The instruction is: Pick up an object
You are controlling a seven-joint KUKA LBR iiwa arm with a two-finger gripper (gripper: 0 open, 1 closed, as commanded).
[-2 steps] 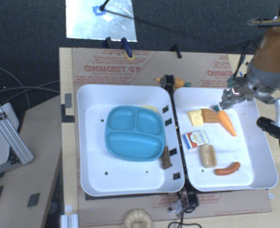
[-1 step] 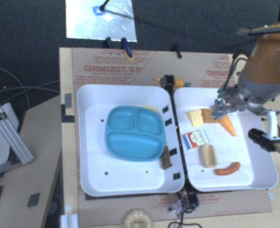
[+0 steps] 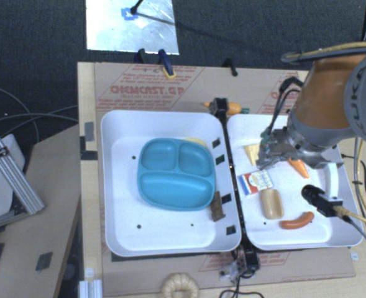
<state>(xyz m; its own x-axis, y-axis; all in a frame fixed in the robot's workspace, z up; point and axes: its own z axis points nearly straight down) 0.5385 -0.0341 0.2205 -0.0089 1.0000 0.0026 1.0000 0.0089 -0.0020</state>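
A: Orange carrot (image 3: 297, 167) lies in the right bin (image 3: 341, 238), just right of the pincer (image 3: 268, 156); cheese wedge (image 3: 252, 153) just left.

B: Pincer state?

A: Cannot tell; it points down over the bin floor.

B: Handling?

A: Carrot likely light, stiff, smooth plastic; may roll. Grip across the middle, not the taper. Bun (image 3: 271, 203) and sausage (image 3: 296, 221) lie nearer the front.
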